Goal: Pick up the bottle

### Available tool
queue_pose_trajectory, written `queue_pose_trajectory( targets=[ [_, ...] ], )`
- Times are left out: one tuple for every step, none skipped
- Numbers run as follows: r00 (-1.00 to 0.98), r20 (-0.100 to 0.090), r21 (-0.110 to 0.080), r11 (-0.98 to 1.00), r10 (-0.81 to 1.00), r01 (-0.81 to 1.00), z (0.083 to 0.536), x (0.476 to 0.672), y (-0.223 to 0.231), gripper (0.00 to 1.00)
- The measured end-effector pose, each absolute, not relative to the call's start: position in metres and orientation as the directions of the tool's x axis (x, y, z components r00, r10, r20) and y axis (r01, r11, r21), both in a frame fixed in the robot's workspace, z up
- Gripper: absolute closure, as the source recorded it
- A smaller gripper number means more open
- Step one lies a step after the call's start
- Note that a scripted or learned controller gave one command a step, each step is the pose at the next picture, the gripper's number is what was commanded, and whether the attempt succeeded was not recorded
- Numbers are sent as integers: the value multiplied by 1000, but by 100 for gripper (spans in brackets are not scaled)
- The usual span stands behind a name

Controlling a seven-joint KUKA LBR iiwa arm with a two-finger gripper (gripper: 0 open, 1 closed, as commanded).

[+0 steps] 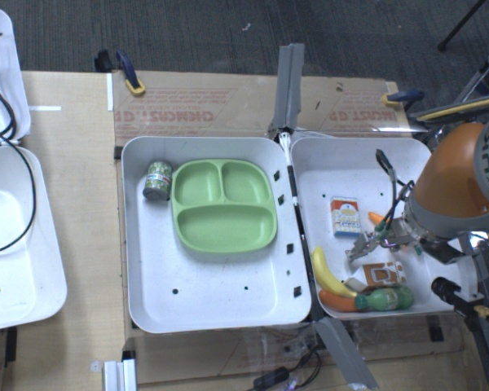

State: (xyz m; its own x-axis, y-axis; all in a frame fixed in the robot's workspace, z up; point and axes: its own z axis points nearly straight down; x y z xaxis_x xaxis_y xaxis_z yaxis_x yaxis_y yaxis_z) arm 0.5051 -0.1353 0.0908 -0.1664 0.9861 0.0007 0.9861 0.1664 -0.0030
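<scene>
The bottle [387,300] is green and lies on its side along the front wall of the right bin [310,177]. My gripper [365,247] hangs low over the middle of that bin, a short way behind and left of the bottle. Nothing shows in its grasp. A brown packet [383,274] lies between the gripper and the bottle. The grey arm with its orange band [460,177] comes in from the right.
A banana [329,274] and an orange-red item [336,300] lie just left of the bottle. A small white and orange box [345,216] sits further back. The left bin [138,283] holds a green divided plate [224,206] and a small jar [157,180].
</scene>
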Motion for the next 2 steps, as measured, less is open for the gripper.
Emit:
queue_pose_trajectory(
  targets=[
    [-493, -1, 0, 493, 870, 870, 91, 557, -102, 0],
    [-493, -1, 0, 493, 870, 870, 91, 557, -102, 0]
  ],
)
